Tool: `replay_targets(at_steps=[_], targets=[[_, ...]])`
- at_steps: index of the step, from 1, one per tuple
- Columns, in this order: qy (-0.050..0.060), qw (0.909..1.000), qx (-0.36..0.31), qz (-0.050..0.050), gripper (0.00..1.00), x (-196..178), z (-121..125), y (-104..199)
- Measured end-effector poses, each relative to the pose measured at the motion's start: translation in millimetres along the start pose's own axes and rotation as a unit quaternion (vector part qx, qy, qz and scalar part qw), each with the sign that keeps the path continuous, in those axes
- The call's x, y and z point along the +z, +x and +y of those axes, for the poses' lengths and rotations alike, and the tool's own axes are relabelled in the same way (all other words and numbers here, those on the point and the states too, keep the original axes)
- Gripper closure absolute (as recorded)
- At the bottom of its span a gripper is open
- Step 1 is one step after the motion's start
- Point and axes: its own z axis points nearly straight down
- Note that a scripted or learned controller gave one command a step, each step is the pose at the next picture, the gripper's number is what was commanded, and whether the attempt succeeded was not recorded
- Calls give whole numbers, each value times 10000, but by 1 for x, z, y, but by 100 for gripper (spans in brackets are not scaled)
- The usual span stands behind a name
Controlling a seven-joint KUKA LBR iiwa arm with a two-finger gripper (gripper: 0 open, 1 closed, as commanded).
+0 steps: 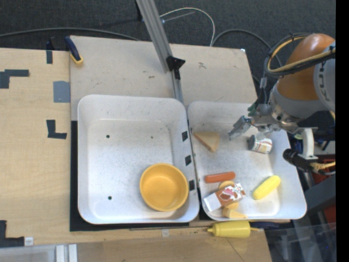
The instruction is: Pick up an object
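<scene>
Camera view, looking down at a slant, has the end effector (240, 127) low over the upper part of the right bin (289, 203), its 2 dark fingers pointing toward 8 o'clock with a narrow gap showing between the tips and nothing between them. The nearest object is the sandwich wedge (207, 141), lying on the bin floor at about 8 o'clock from the fingertips, near but apart from them. A small can (260, 144) lies on its side at 4 o'clock from the tips, just beside the wrist.

The arm (305, 75) reaches in from 3 o'clock, its orange band bulging above the grey wrist, with a yellow-and-black cable looped over the top, and the wrist tilts down and to 9 o'clock.

Count in the right bin: 1 sandwich wedge, 1 can, 1 red sausage (220, 177) toward 6 o'clock from the wedge, 1 yellow corn-like piece (266, 187) at 5 o'clock from the end effector, 1 printed packet (224, 195) near the bin's 6 o'clock edge and 1 small yellow cheese-like bit (235, 214) touching that packet's lower side.

The left bin (92, 146) holds 1 yellow bowl (163, 186), upright, near its 5 o'clock corner. On the bench (32, 119), 1 yellow bottle (232, 230) lies on its side just below the right bin's front rim.
</scene>
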Motion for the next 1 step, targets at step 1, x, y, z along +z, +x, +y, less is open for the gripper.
replay_targets(at_steps=[1], targets=[[0,10000,0,0,0,0,0,0]])
